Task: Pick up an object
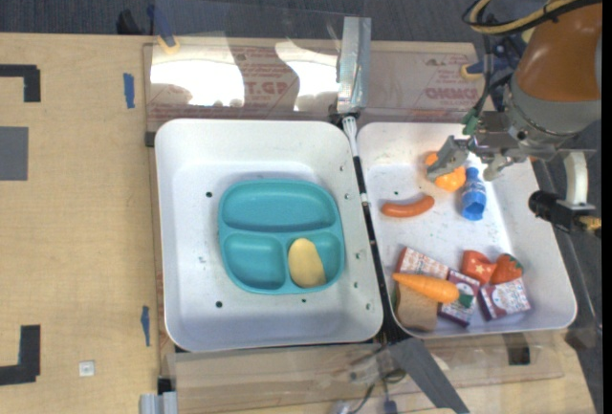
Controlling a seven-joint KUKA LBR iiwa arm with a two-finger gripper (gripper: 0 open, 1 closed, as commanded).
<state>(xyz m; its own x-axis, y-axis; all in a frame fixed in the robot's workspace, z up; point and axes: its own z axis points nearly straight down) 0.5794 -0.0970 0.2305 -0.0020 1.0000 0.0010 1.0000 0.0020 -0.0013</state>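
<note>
My tool (470,152) hangs over the right bin (553,254) near its far edge, fingers spread apart and grasping nothing. Between and just under the fingertips lies a small orange piece (446,170), beside a blue bottle (473,195) whose long axis runs toward the near edge, cap toward my tool. A sausage (407,206) lies crosswise by the bin's left wall. A carrot (426,287) points left across boxes at the near edge. In the left bin (191,240), a teal tray (277,211) holds a potato (306,262).
</note>
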